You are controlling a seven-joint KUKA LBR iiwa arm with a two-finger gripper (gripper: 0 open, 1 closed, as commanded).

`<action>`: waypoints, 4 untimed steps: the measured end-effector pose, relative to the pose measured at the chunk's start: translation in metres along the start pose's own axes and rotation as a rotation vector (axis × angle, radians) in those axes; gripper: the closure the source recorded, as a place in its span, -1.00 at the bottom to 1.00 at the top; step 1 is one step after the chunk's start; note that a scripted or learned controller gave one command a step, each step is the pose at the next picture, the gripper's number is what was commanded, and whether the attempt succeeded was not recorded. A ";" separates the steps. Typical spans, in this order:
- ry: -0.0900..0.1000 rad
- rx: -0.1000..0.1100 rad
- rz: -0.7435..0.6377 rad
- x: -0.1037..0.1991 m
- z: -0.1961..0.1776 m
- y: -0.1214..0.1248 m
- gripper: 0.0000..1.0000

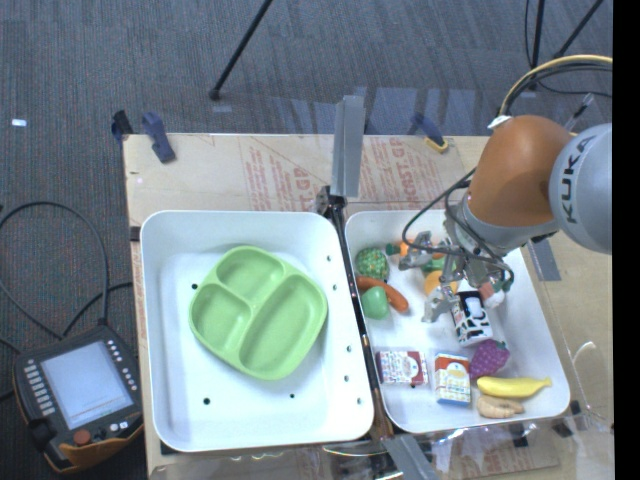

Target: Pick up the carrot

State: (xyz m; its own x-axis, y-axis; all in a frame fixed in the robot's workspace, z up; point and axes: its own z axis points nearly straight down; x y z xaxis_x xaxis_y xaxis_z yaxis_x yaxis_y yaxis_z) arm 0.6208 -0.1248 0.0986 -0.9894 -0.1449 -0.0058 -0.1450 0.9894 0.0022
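The carrot [391,296], orange with a green top, lies in the right bin [535,313] near its left wall, between a knobbly green vegetable [372,263] and a smooth green fruit [375,304]. My gripper [426,280] hangs low over the bin's middle, just right of the carrot and apart from it. Its fingers [437,306] stand open, spread front to back. A small orange piece [432,282] shows in the gap under them; I cannot tell whether they touch it. The arm's orange band [515,168] hides the bin's far right corner.
A black-and-white can [470,320] lies right beside the gripper. Along the right bin's front sit two small boxes [402,366] [453,379], a purple fruit [489,356], a banana [512,385] and a tan piece [498,406]. The left bin [170,268] holds a green divided plate [259,310].
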 end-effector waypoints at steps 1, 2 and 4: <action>0.005 0.002 0.259 0.021 0.011 0.047 -1.00; 0.004 0.002 0.331 -0.017 0.011 0.023 -1.00; 0.005 0.002 0.217 0.053 0.010 0.015 1.00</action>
State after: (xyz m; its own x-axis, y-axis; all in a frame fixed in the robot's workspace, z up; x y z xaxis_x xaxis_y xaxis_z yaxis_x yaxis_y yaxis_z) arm 0.5659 -0.1175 0.0879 -0.9975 0.0710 -0.0006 0.0710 0.9975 0.0011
